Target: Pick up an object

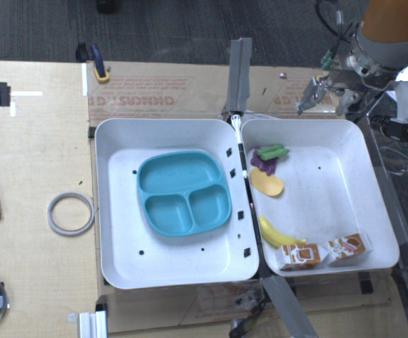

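Step, as you can judge it: approach, nothing grasped yet. End effector [325, 98] hovers just beyond far rim of right bin [345, 189], fingers apart, holding nothing.

Next move calls for descent into right bin onto one object.

Count in right bin: one banana [278, 235], two cartons [301, 255], one yellow piece [267, 183], one purple-green toy [267, 155].

Left of right bin: one left bin [112, 210] with one blue tray [184, 193].

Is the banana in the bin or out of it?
In. The banana lies on the right bin's floor, beside a small carton.
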`<state>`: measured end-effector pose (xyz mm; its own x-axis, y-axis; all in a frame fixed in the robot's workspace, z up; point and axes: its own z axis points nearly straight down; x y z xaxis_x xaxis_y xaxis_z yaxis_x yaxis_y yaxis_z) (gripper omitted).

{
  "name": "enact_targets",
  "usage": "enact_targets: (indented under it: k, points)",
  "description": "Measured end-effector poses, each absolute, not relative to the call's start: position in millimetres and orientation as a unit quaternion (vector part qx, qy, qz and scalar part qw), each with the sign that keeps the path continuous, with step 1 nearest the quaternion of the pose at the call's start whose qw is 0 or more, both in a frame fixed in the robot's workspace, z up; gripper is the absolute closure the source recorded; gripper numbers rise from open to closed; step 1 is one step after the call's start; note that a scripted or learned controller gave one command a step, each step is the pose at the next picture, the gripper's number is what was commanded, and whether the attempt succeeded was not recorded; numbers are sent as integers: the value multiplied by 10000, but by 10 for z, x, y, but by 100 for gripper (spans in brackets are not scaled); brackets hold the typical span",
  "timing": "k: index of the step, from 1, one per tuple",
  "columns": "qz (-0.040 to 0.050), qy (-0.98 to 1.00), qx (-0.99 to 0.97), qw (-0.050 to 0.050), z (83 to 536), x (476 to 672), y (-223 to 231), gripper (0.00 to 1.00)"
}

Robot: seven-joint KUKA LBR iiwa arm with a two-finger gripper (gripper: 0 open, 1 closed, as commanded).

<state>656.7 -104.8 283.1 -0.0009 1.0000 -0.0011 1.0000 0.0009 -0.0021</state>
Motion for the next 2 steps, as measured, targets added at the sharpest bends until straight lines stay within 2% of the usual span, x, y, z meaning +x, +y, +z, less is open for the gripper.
enact_targets:
  k: [1,2]
  points:
    - [19,-5778,-8162,15,1905,6531,-672,0]
    - [31,-5787,-8155,14,1988,6532,-679,100]
